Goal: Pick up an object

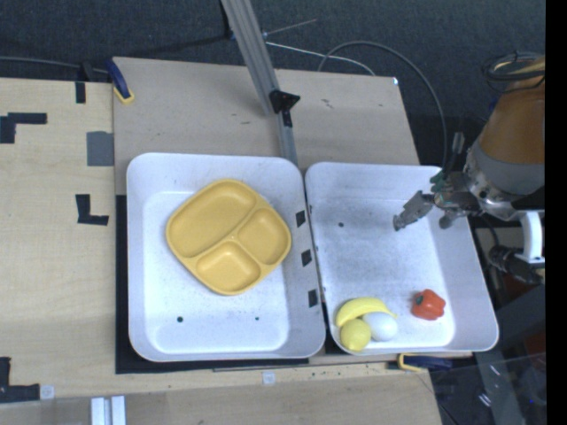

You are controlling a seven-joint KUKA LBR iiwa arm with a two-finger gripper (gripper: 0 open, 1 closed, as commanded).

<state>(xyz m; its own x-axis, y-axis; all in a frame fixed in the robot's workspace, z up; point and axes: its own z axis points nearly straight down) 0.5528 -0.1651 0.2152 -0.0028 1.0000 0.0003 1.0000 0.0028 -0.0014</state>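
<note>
In the right bin [354,202] a red pepper-like toy [428,305] lies near the front right. A yellow banana [361,309], a white egg-shaped piece [383,327] and a yellow lemon [355,335] cluster at the bin's front edge. My gripper [425,212] hangs over the right bin's far right side, well behind the objects. Its two grey fingers [409,212] are spread apart with nothing between them.
The left bin [151,326] holds a yellow divided plate [229,235]. A grey metal pole [252,42] slants in from the top, ending at the bins' back edge. The arm's orange band [514,122] rises at the right, with cables behind the bins.
</note>
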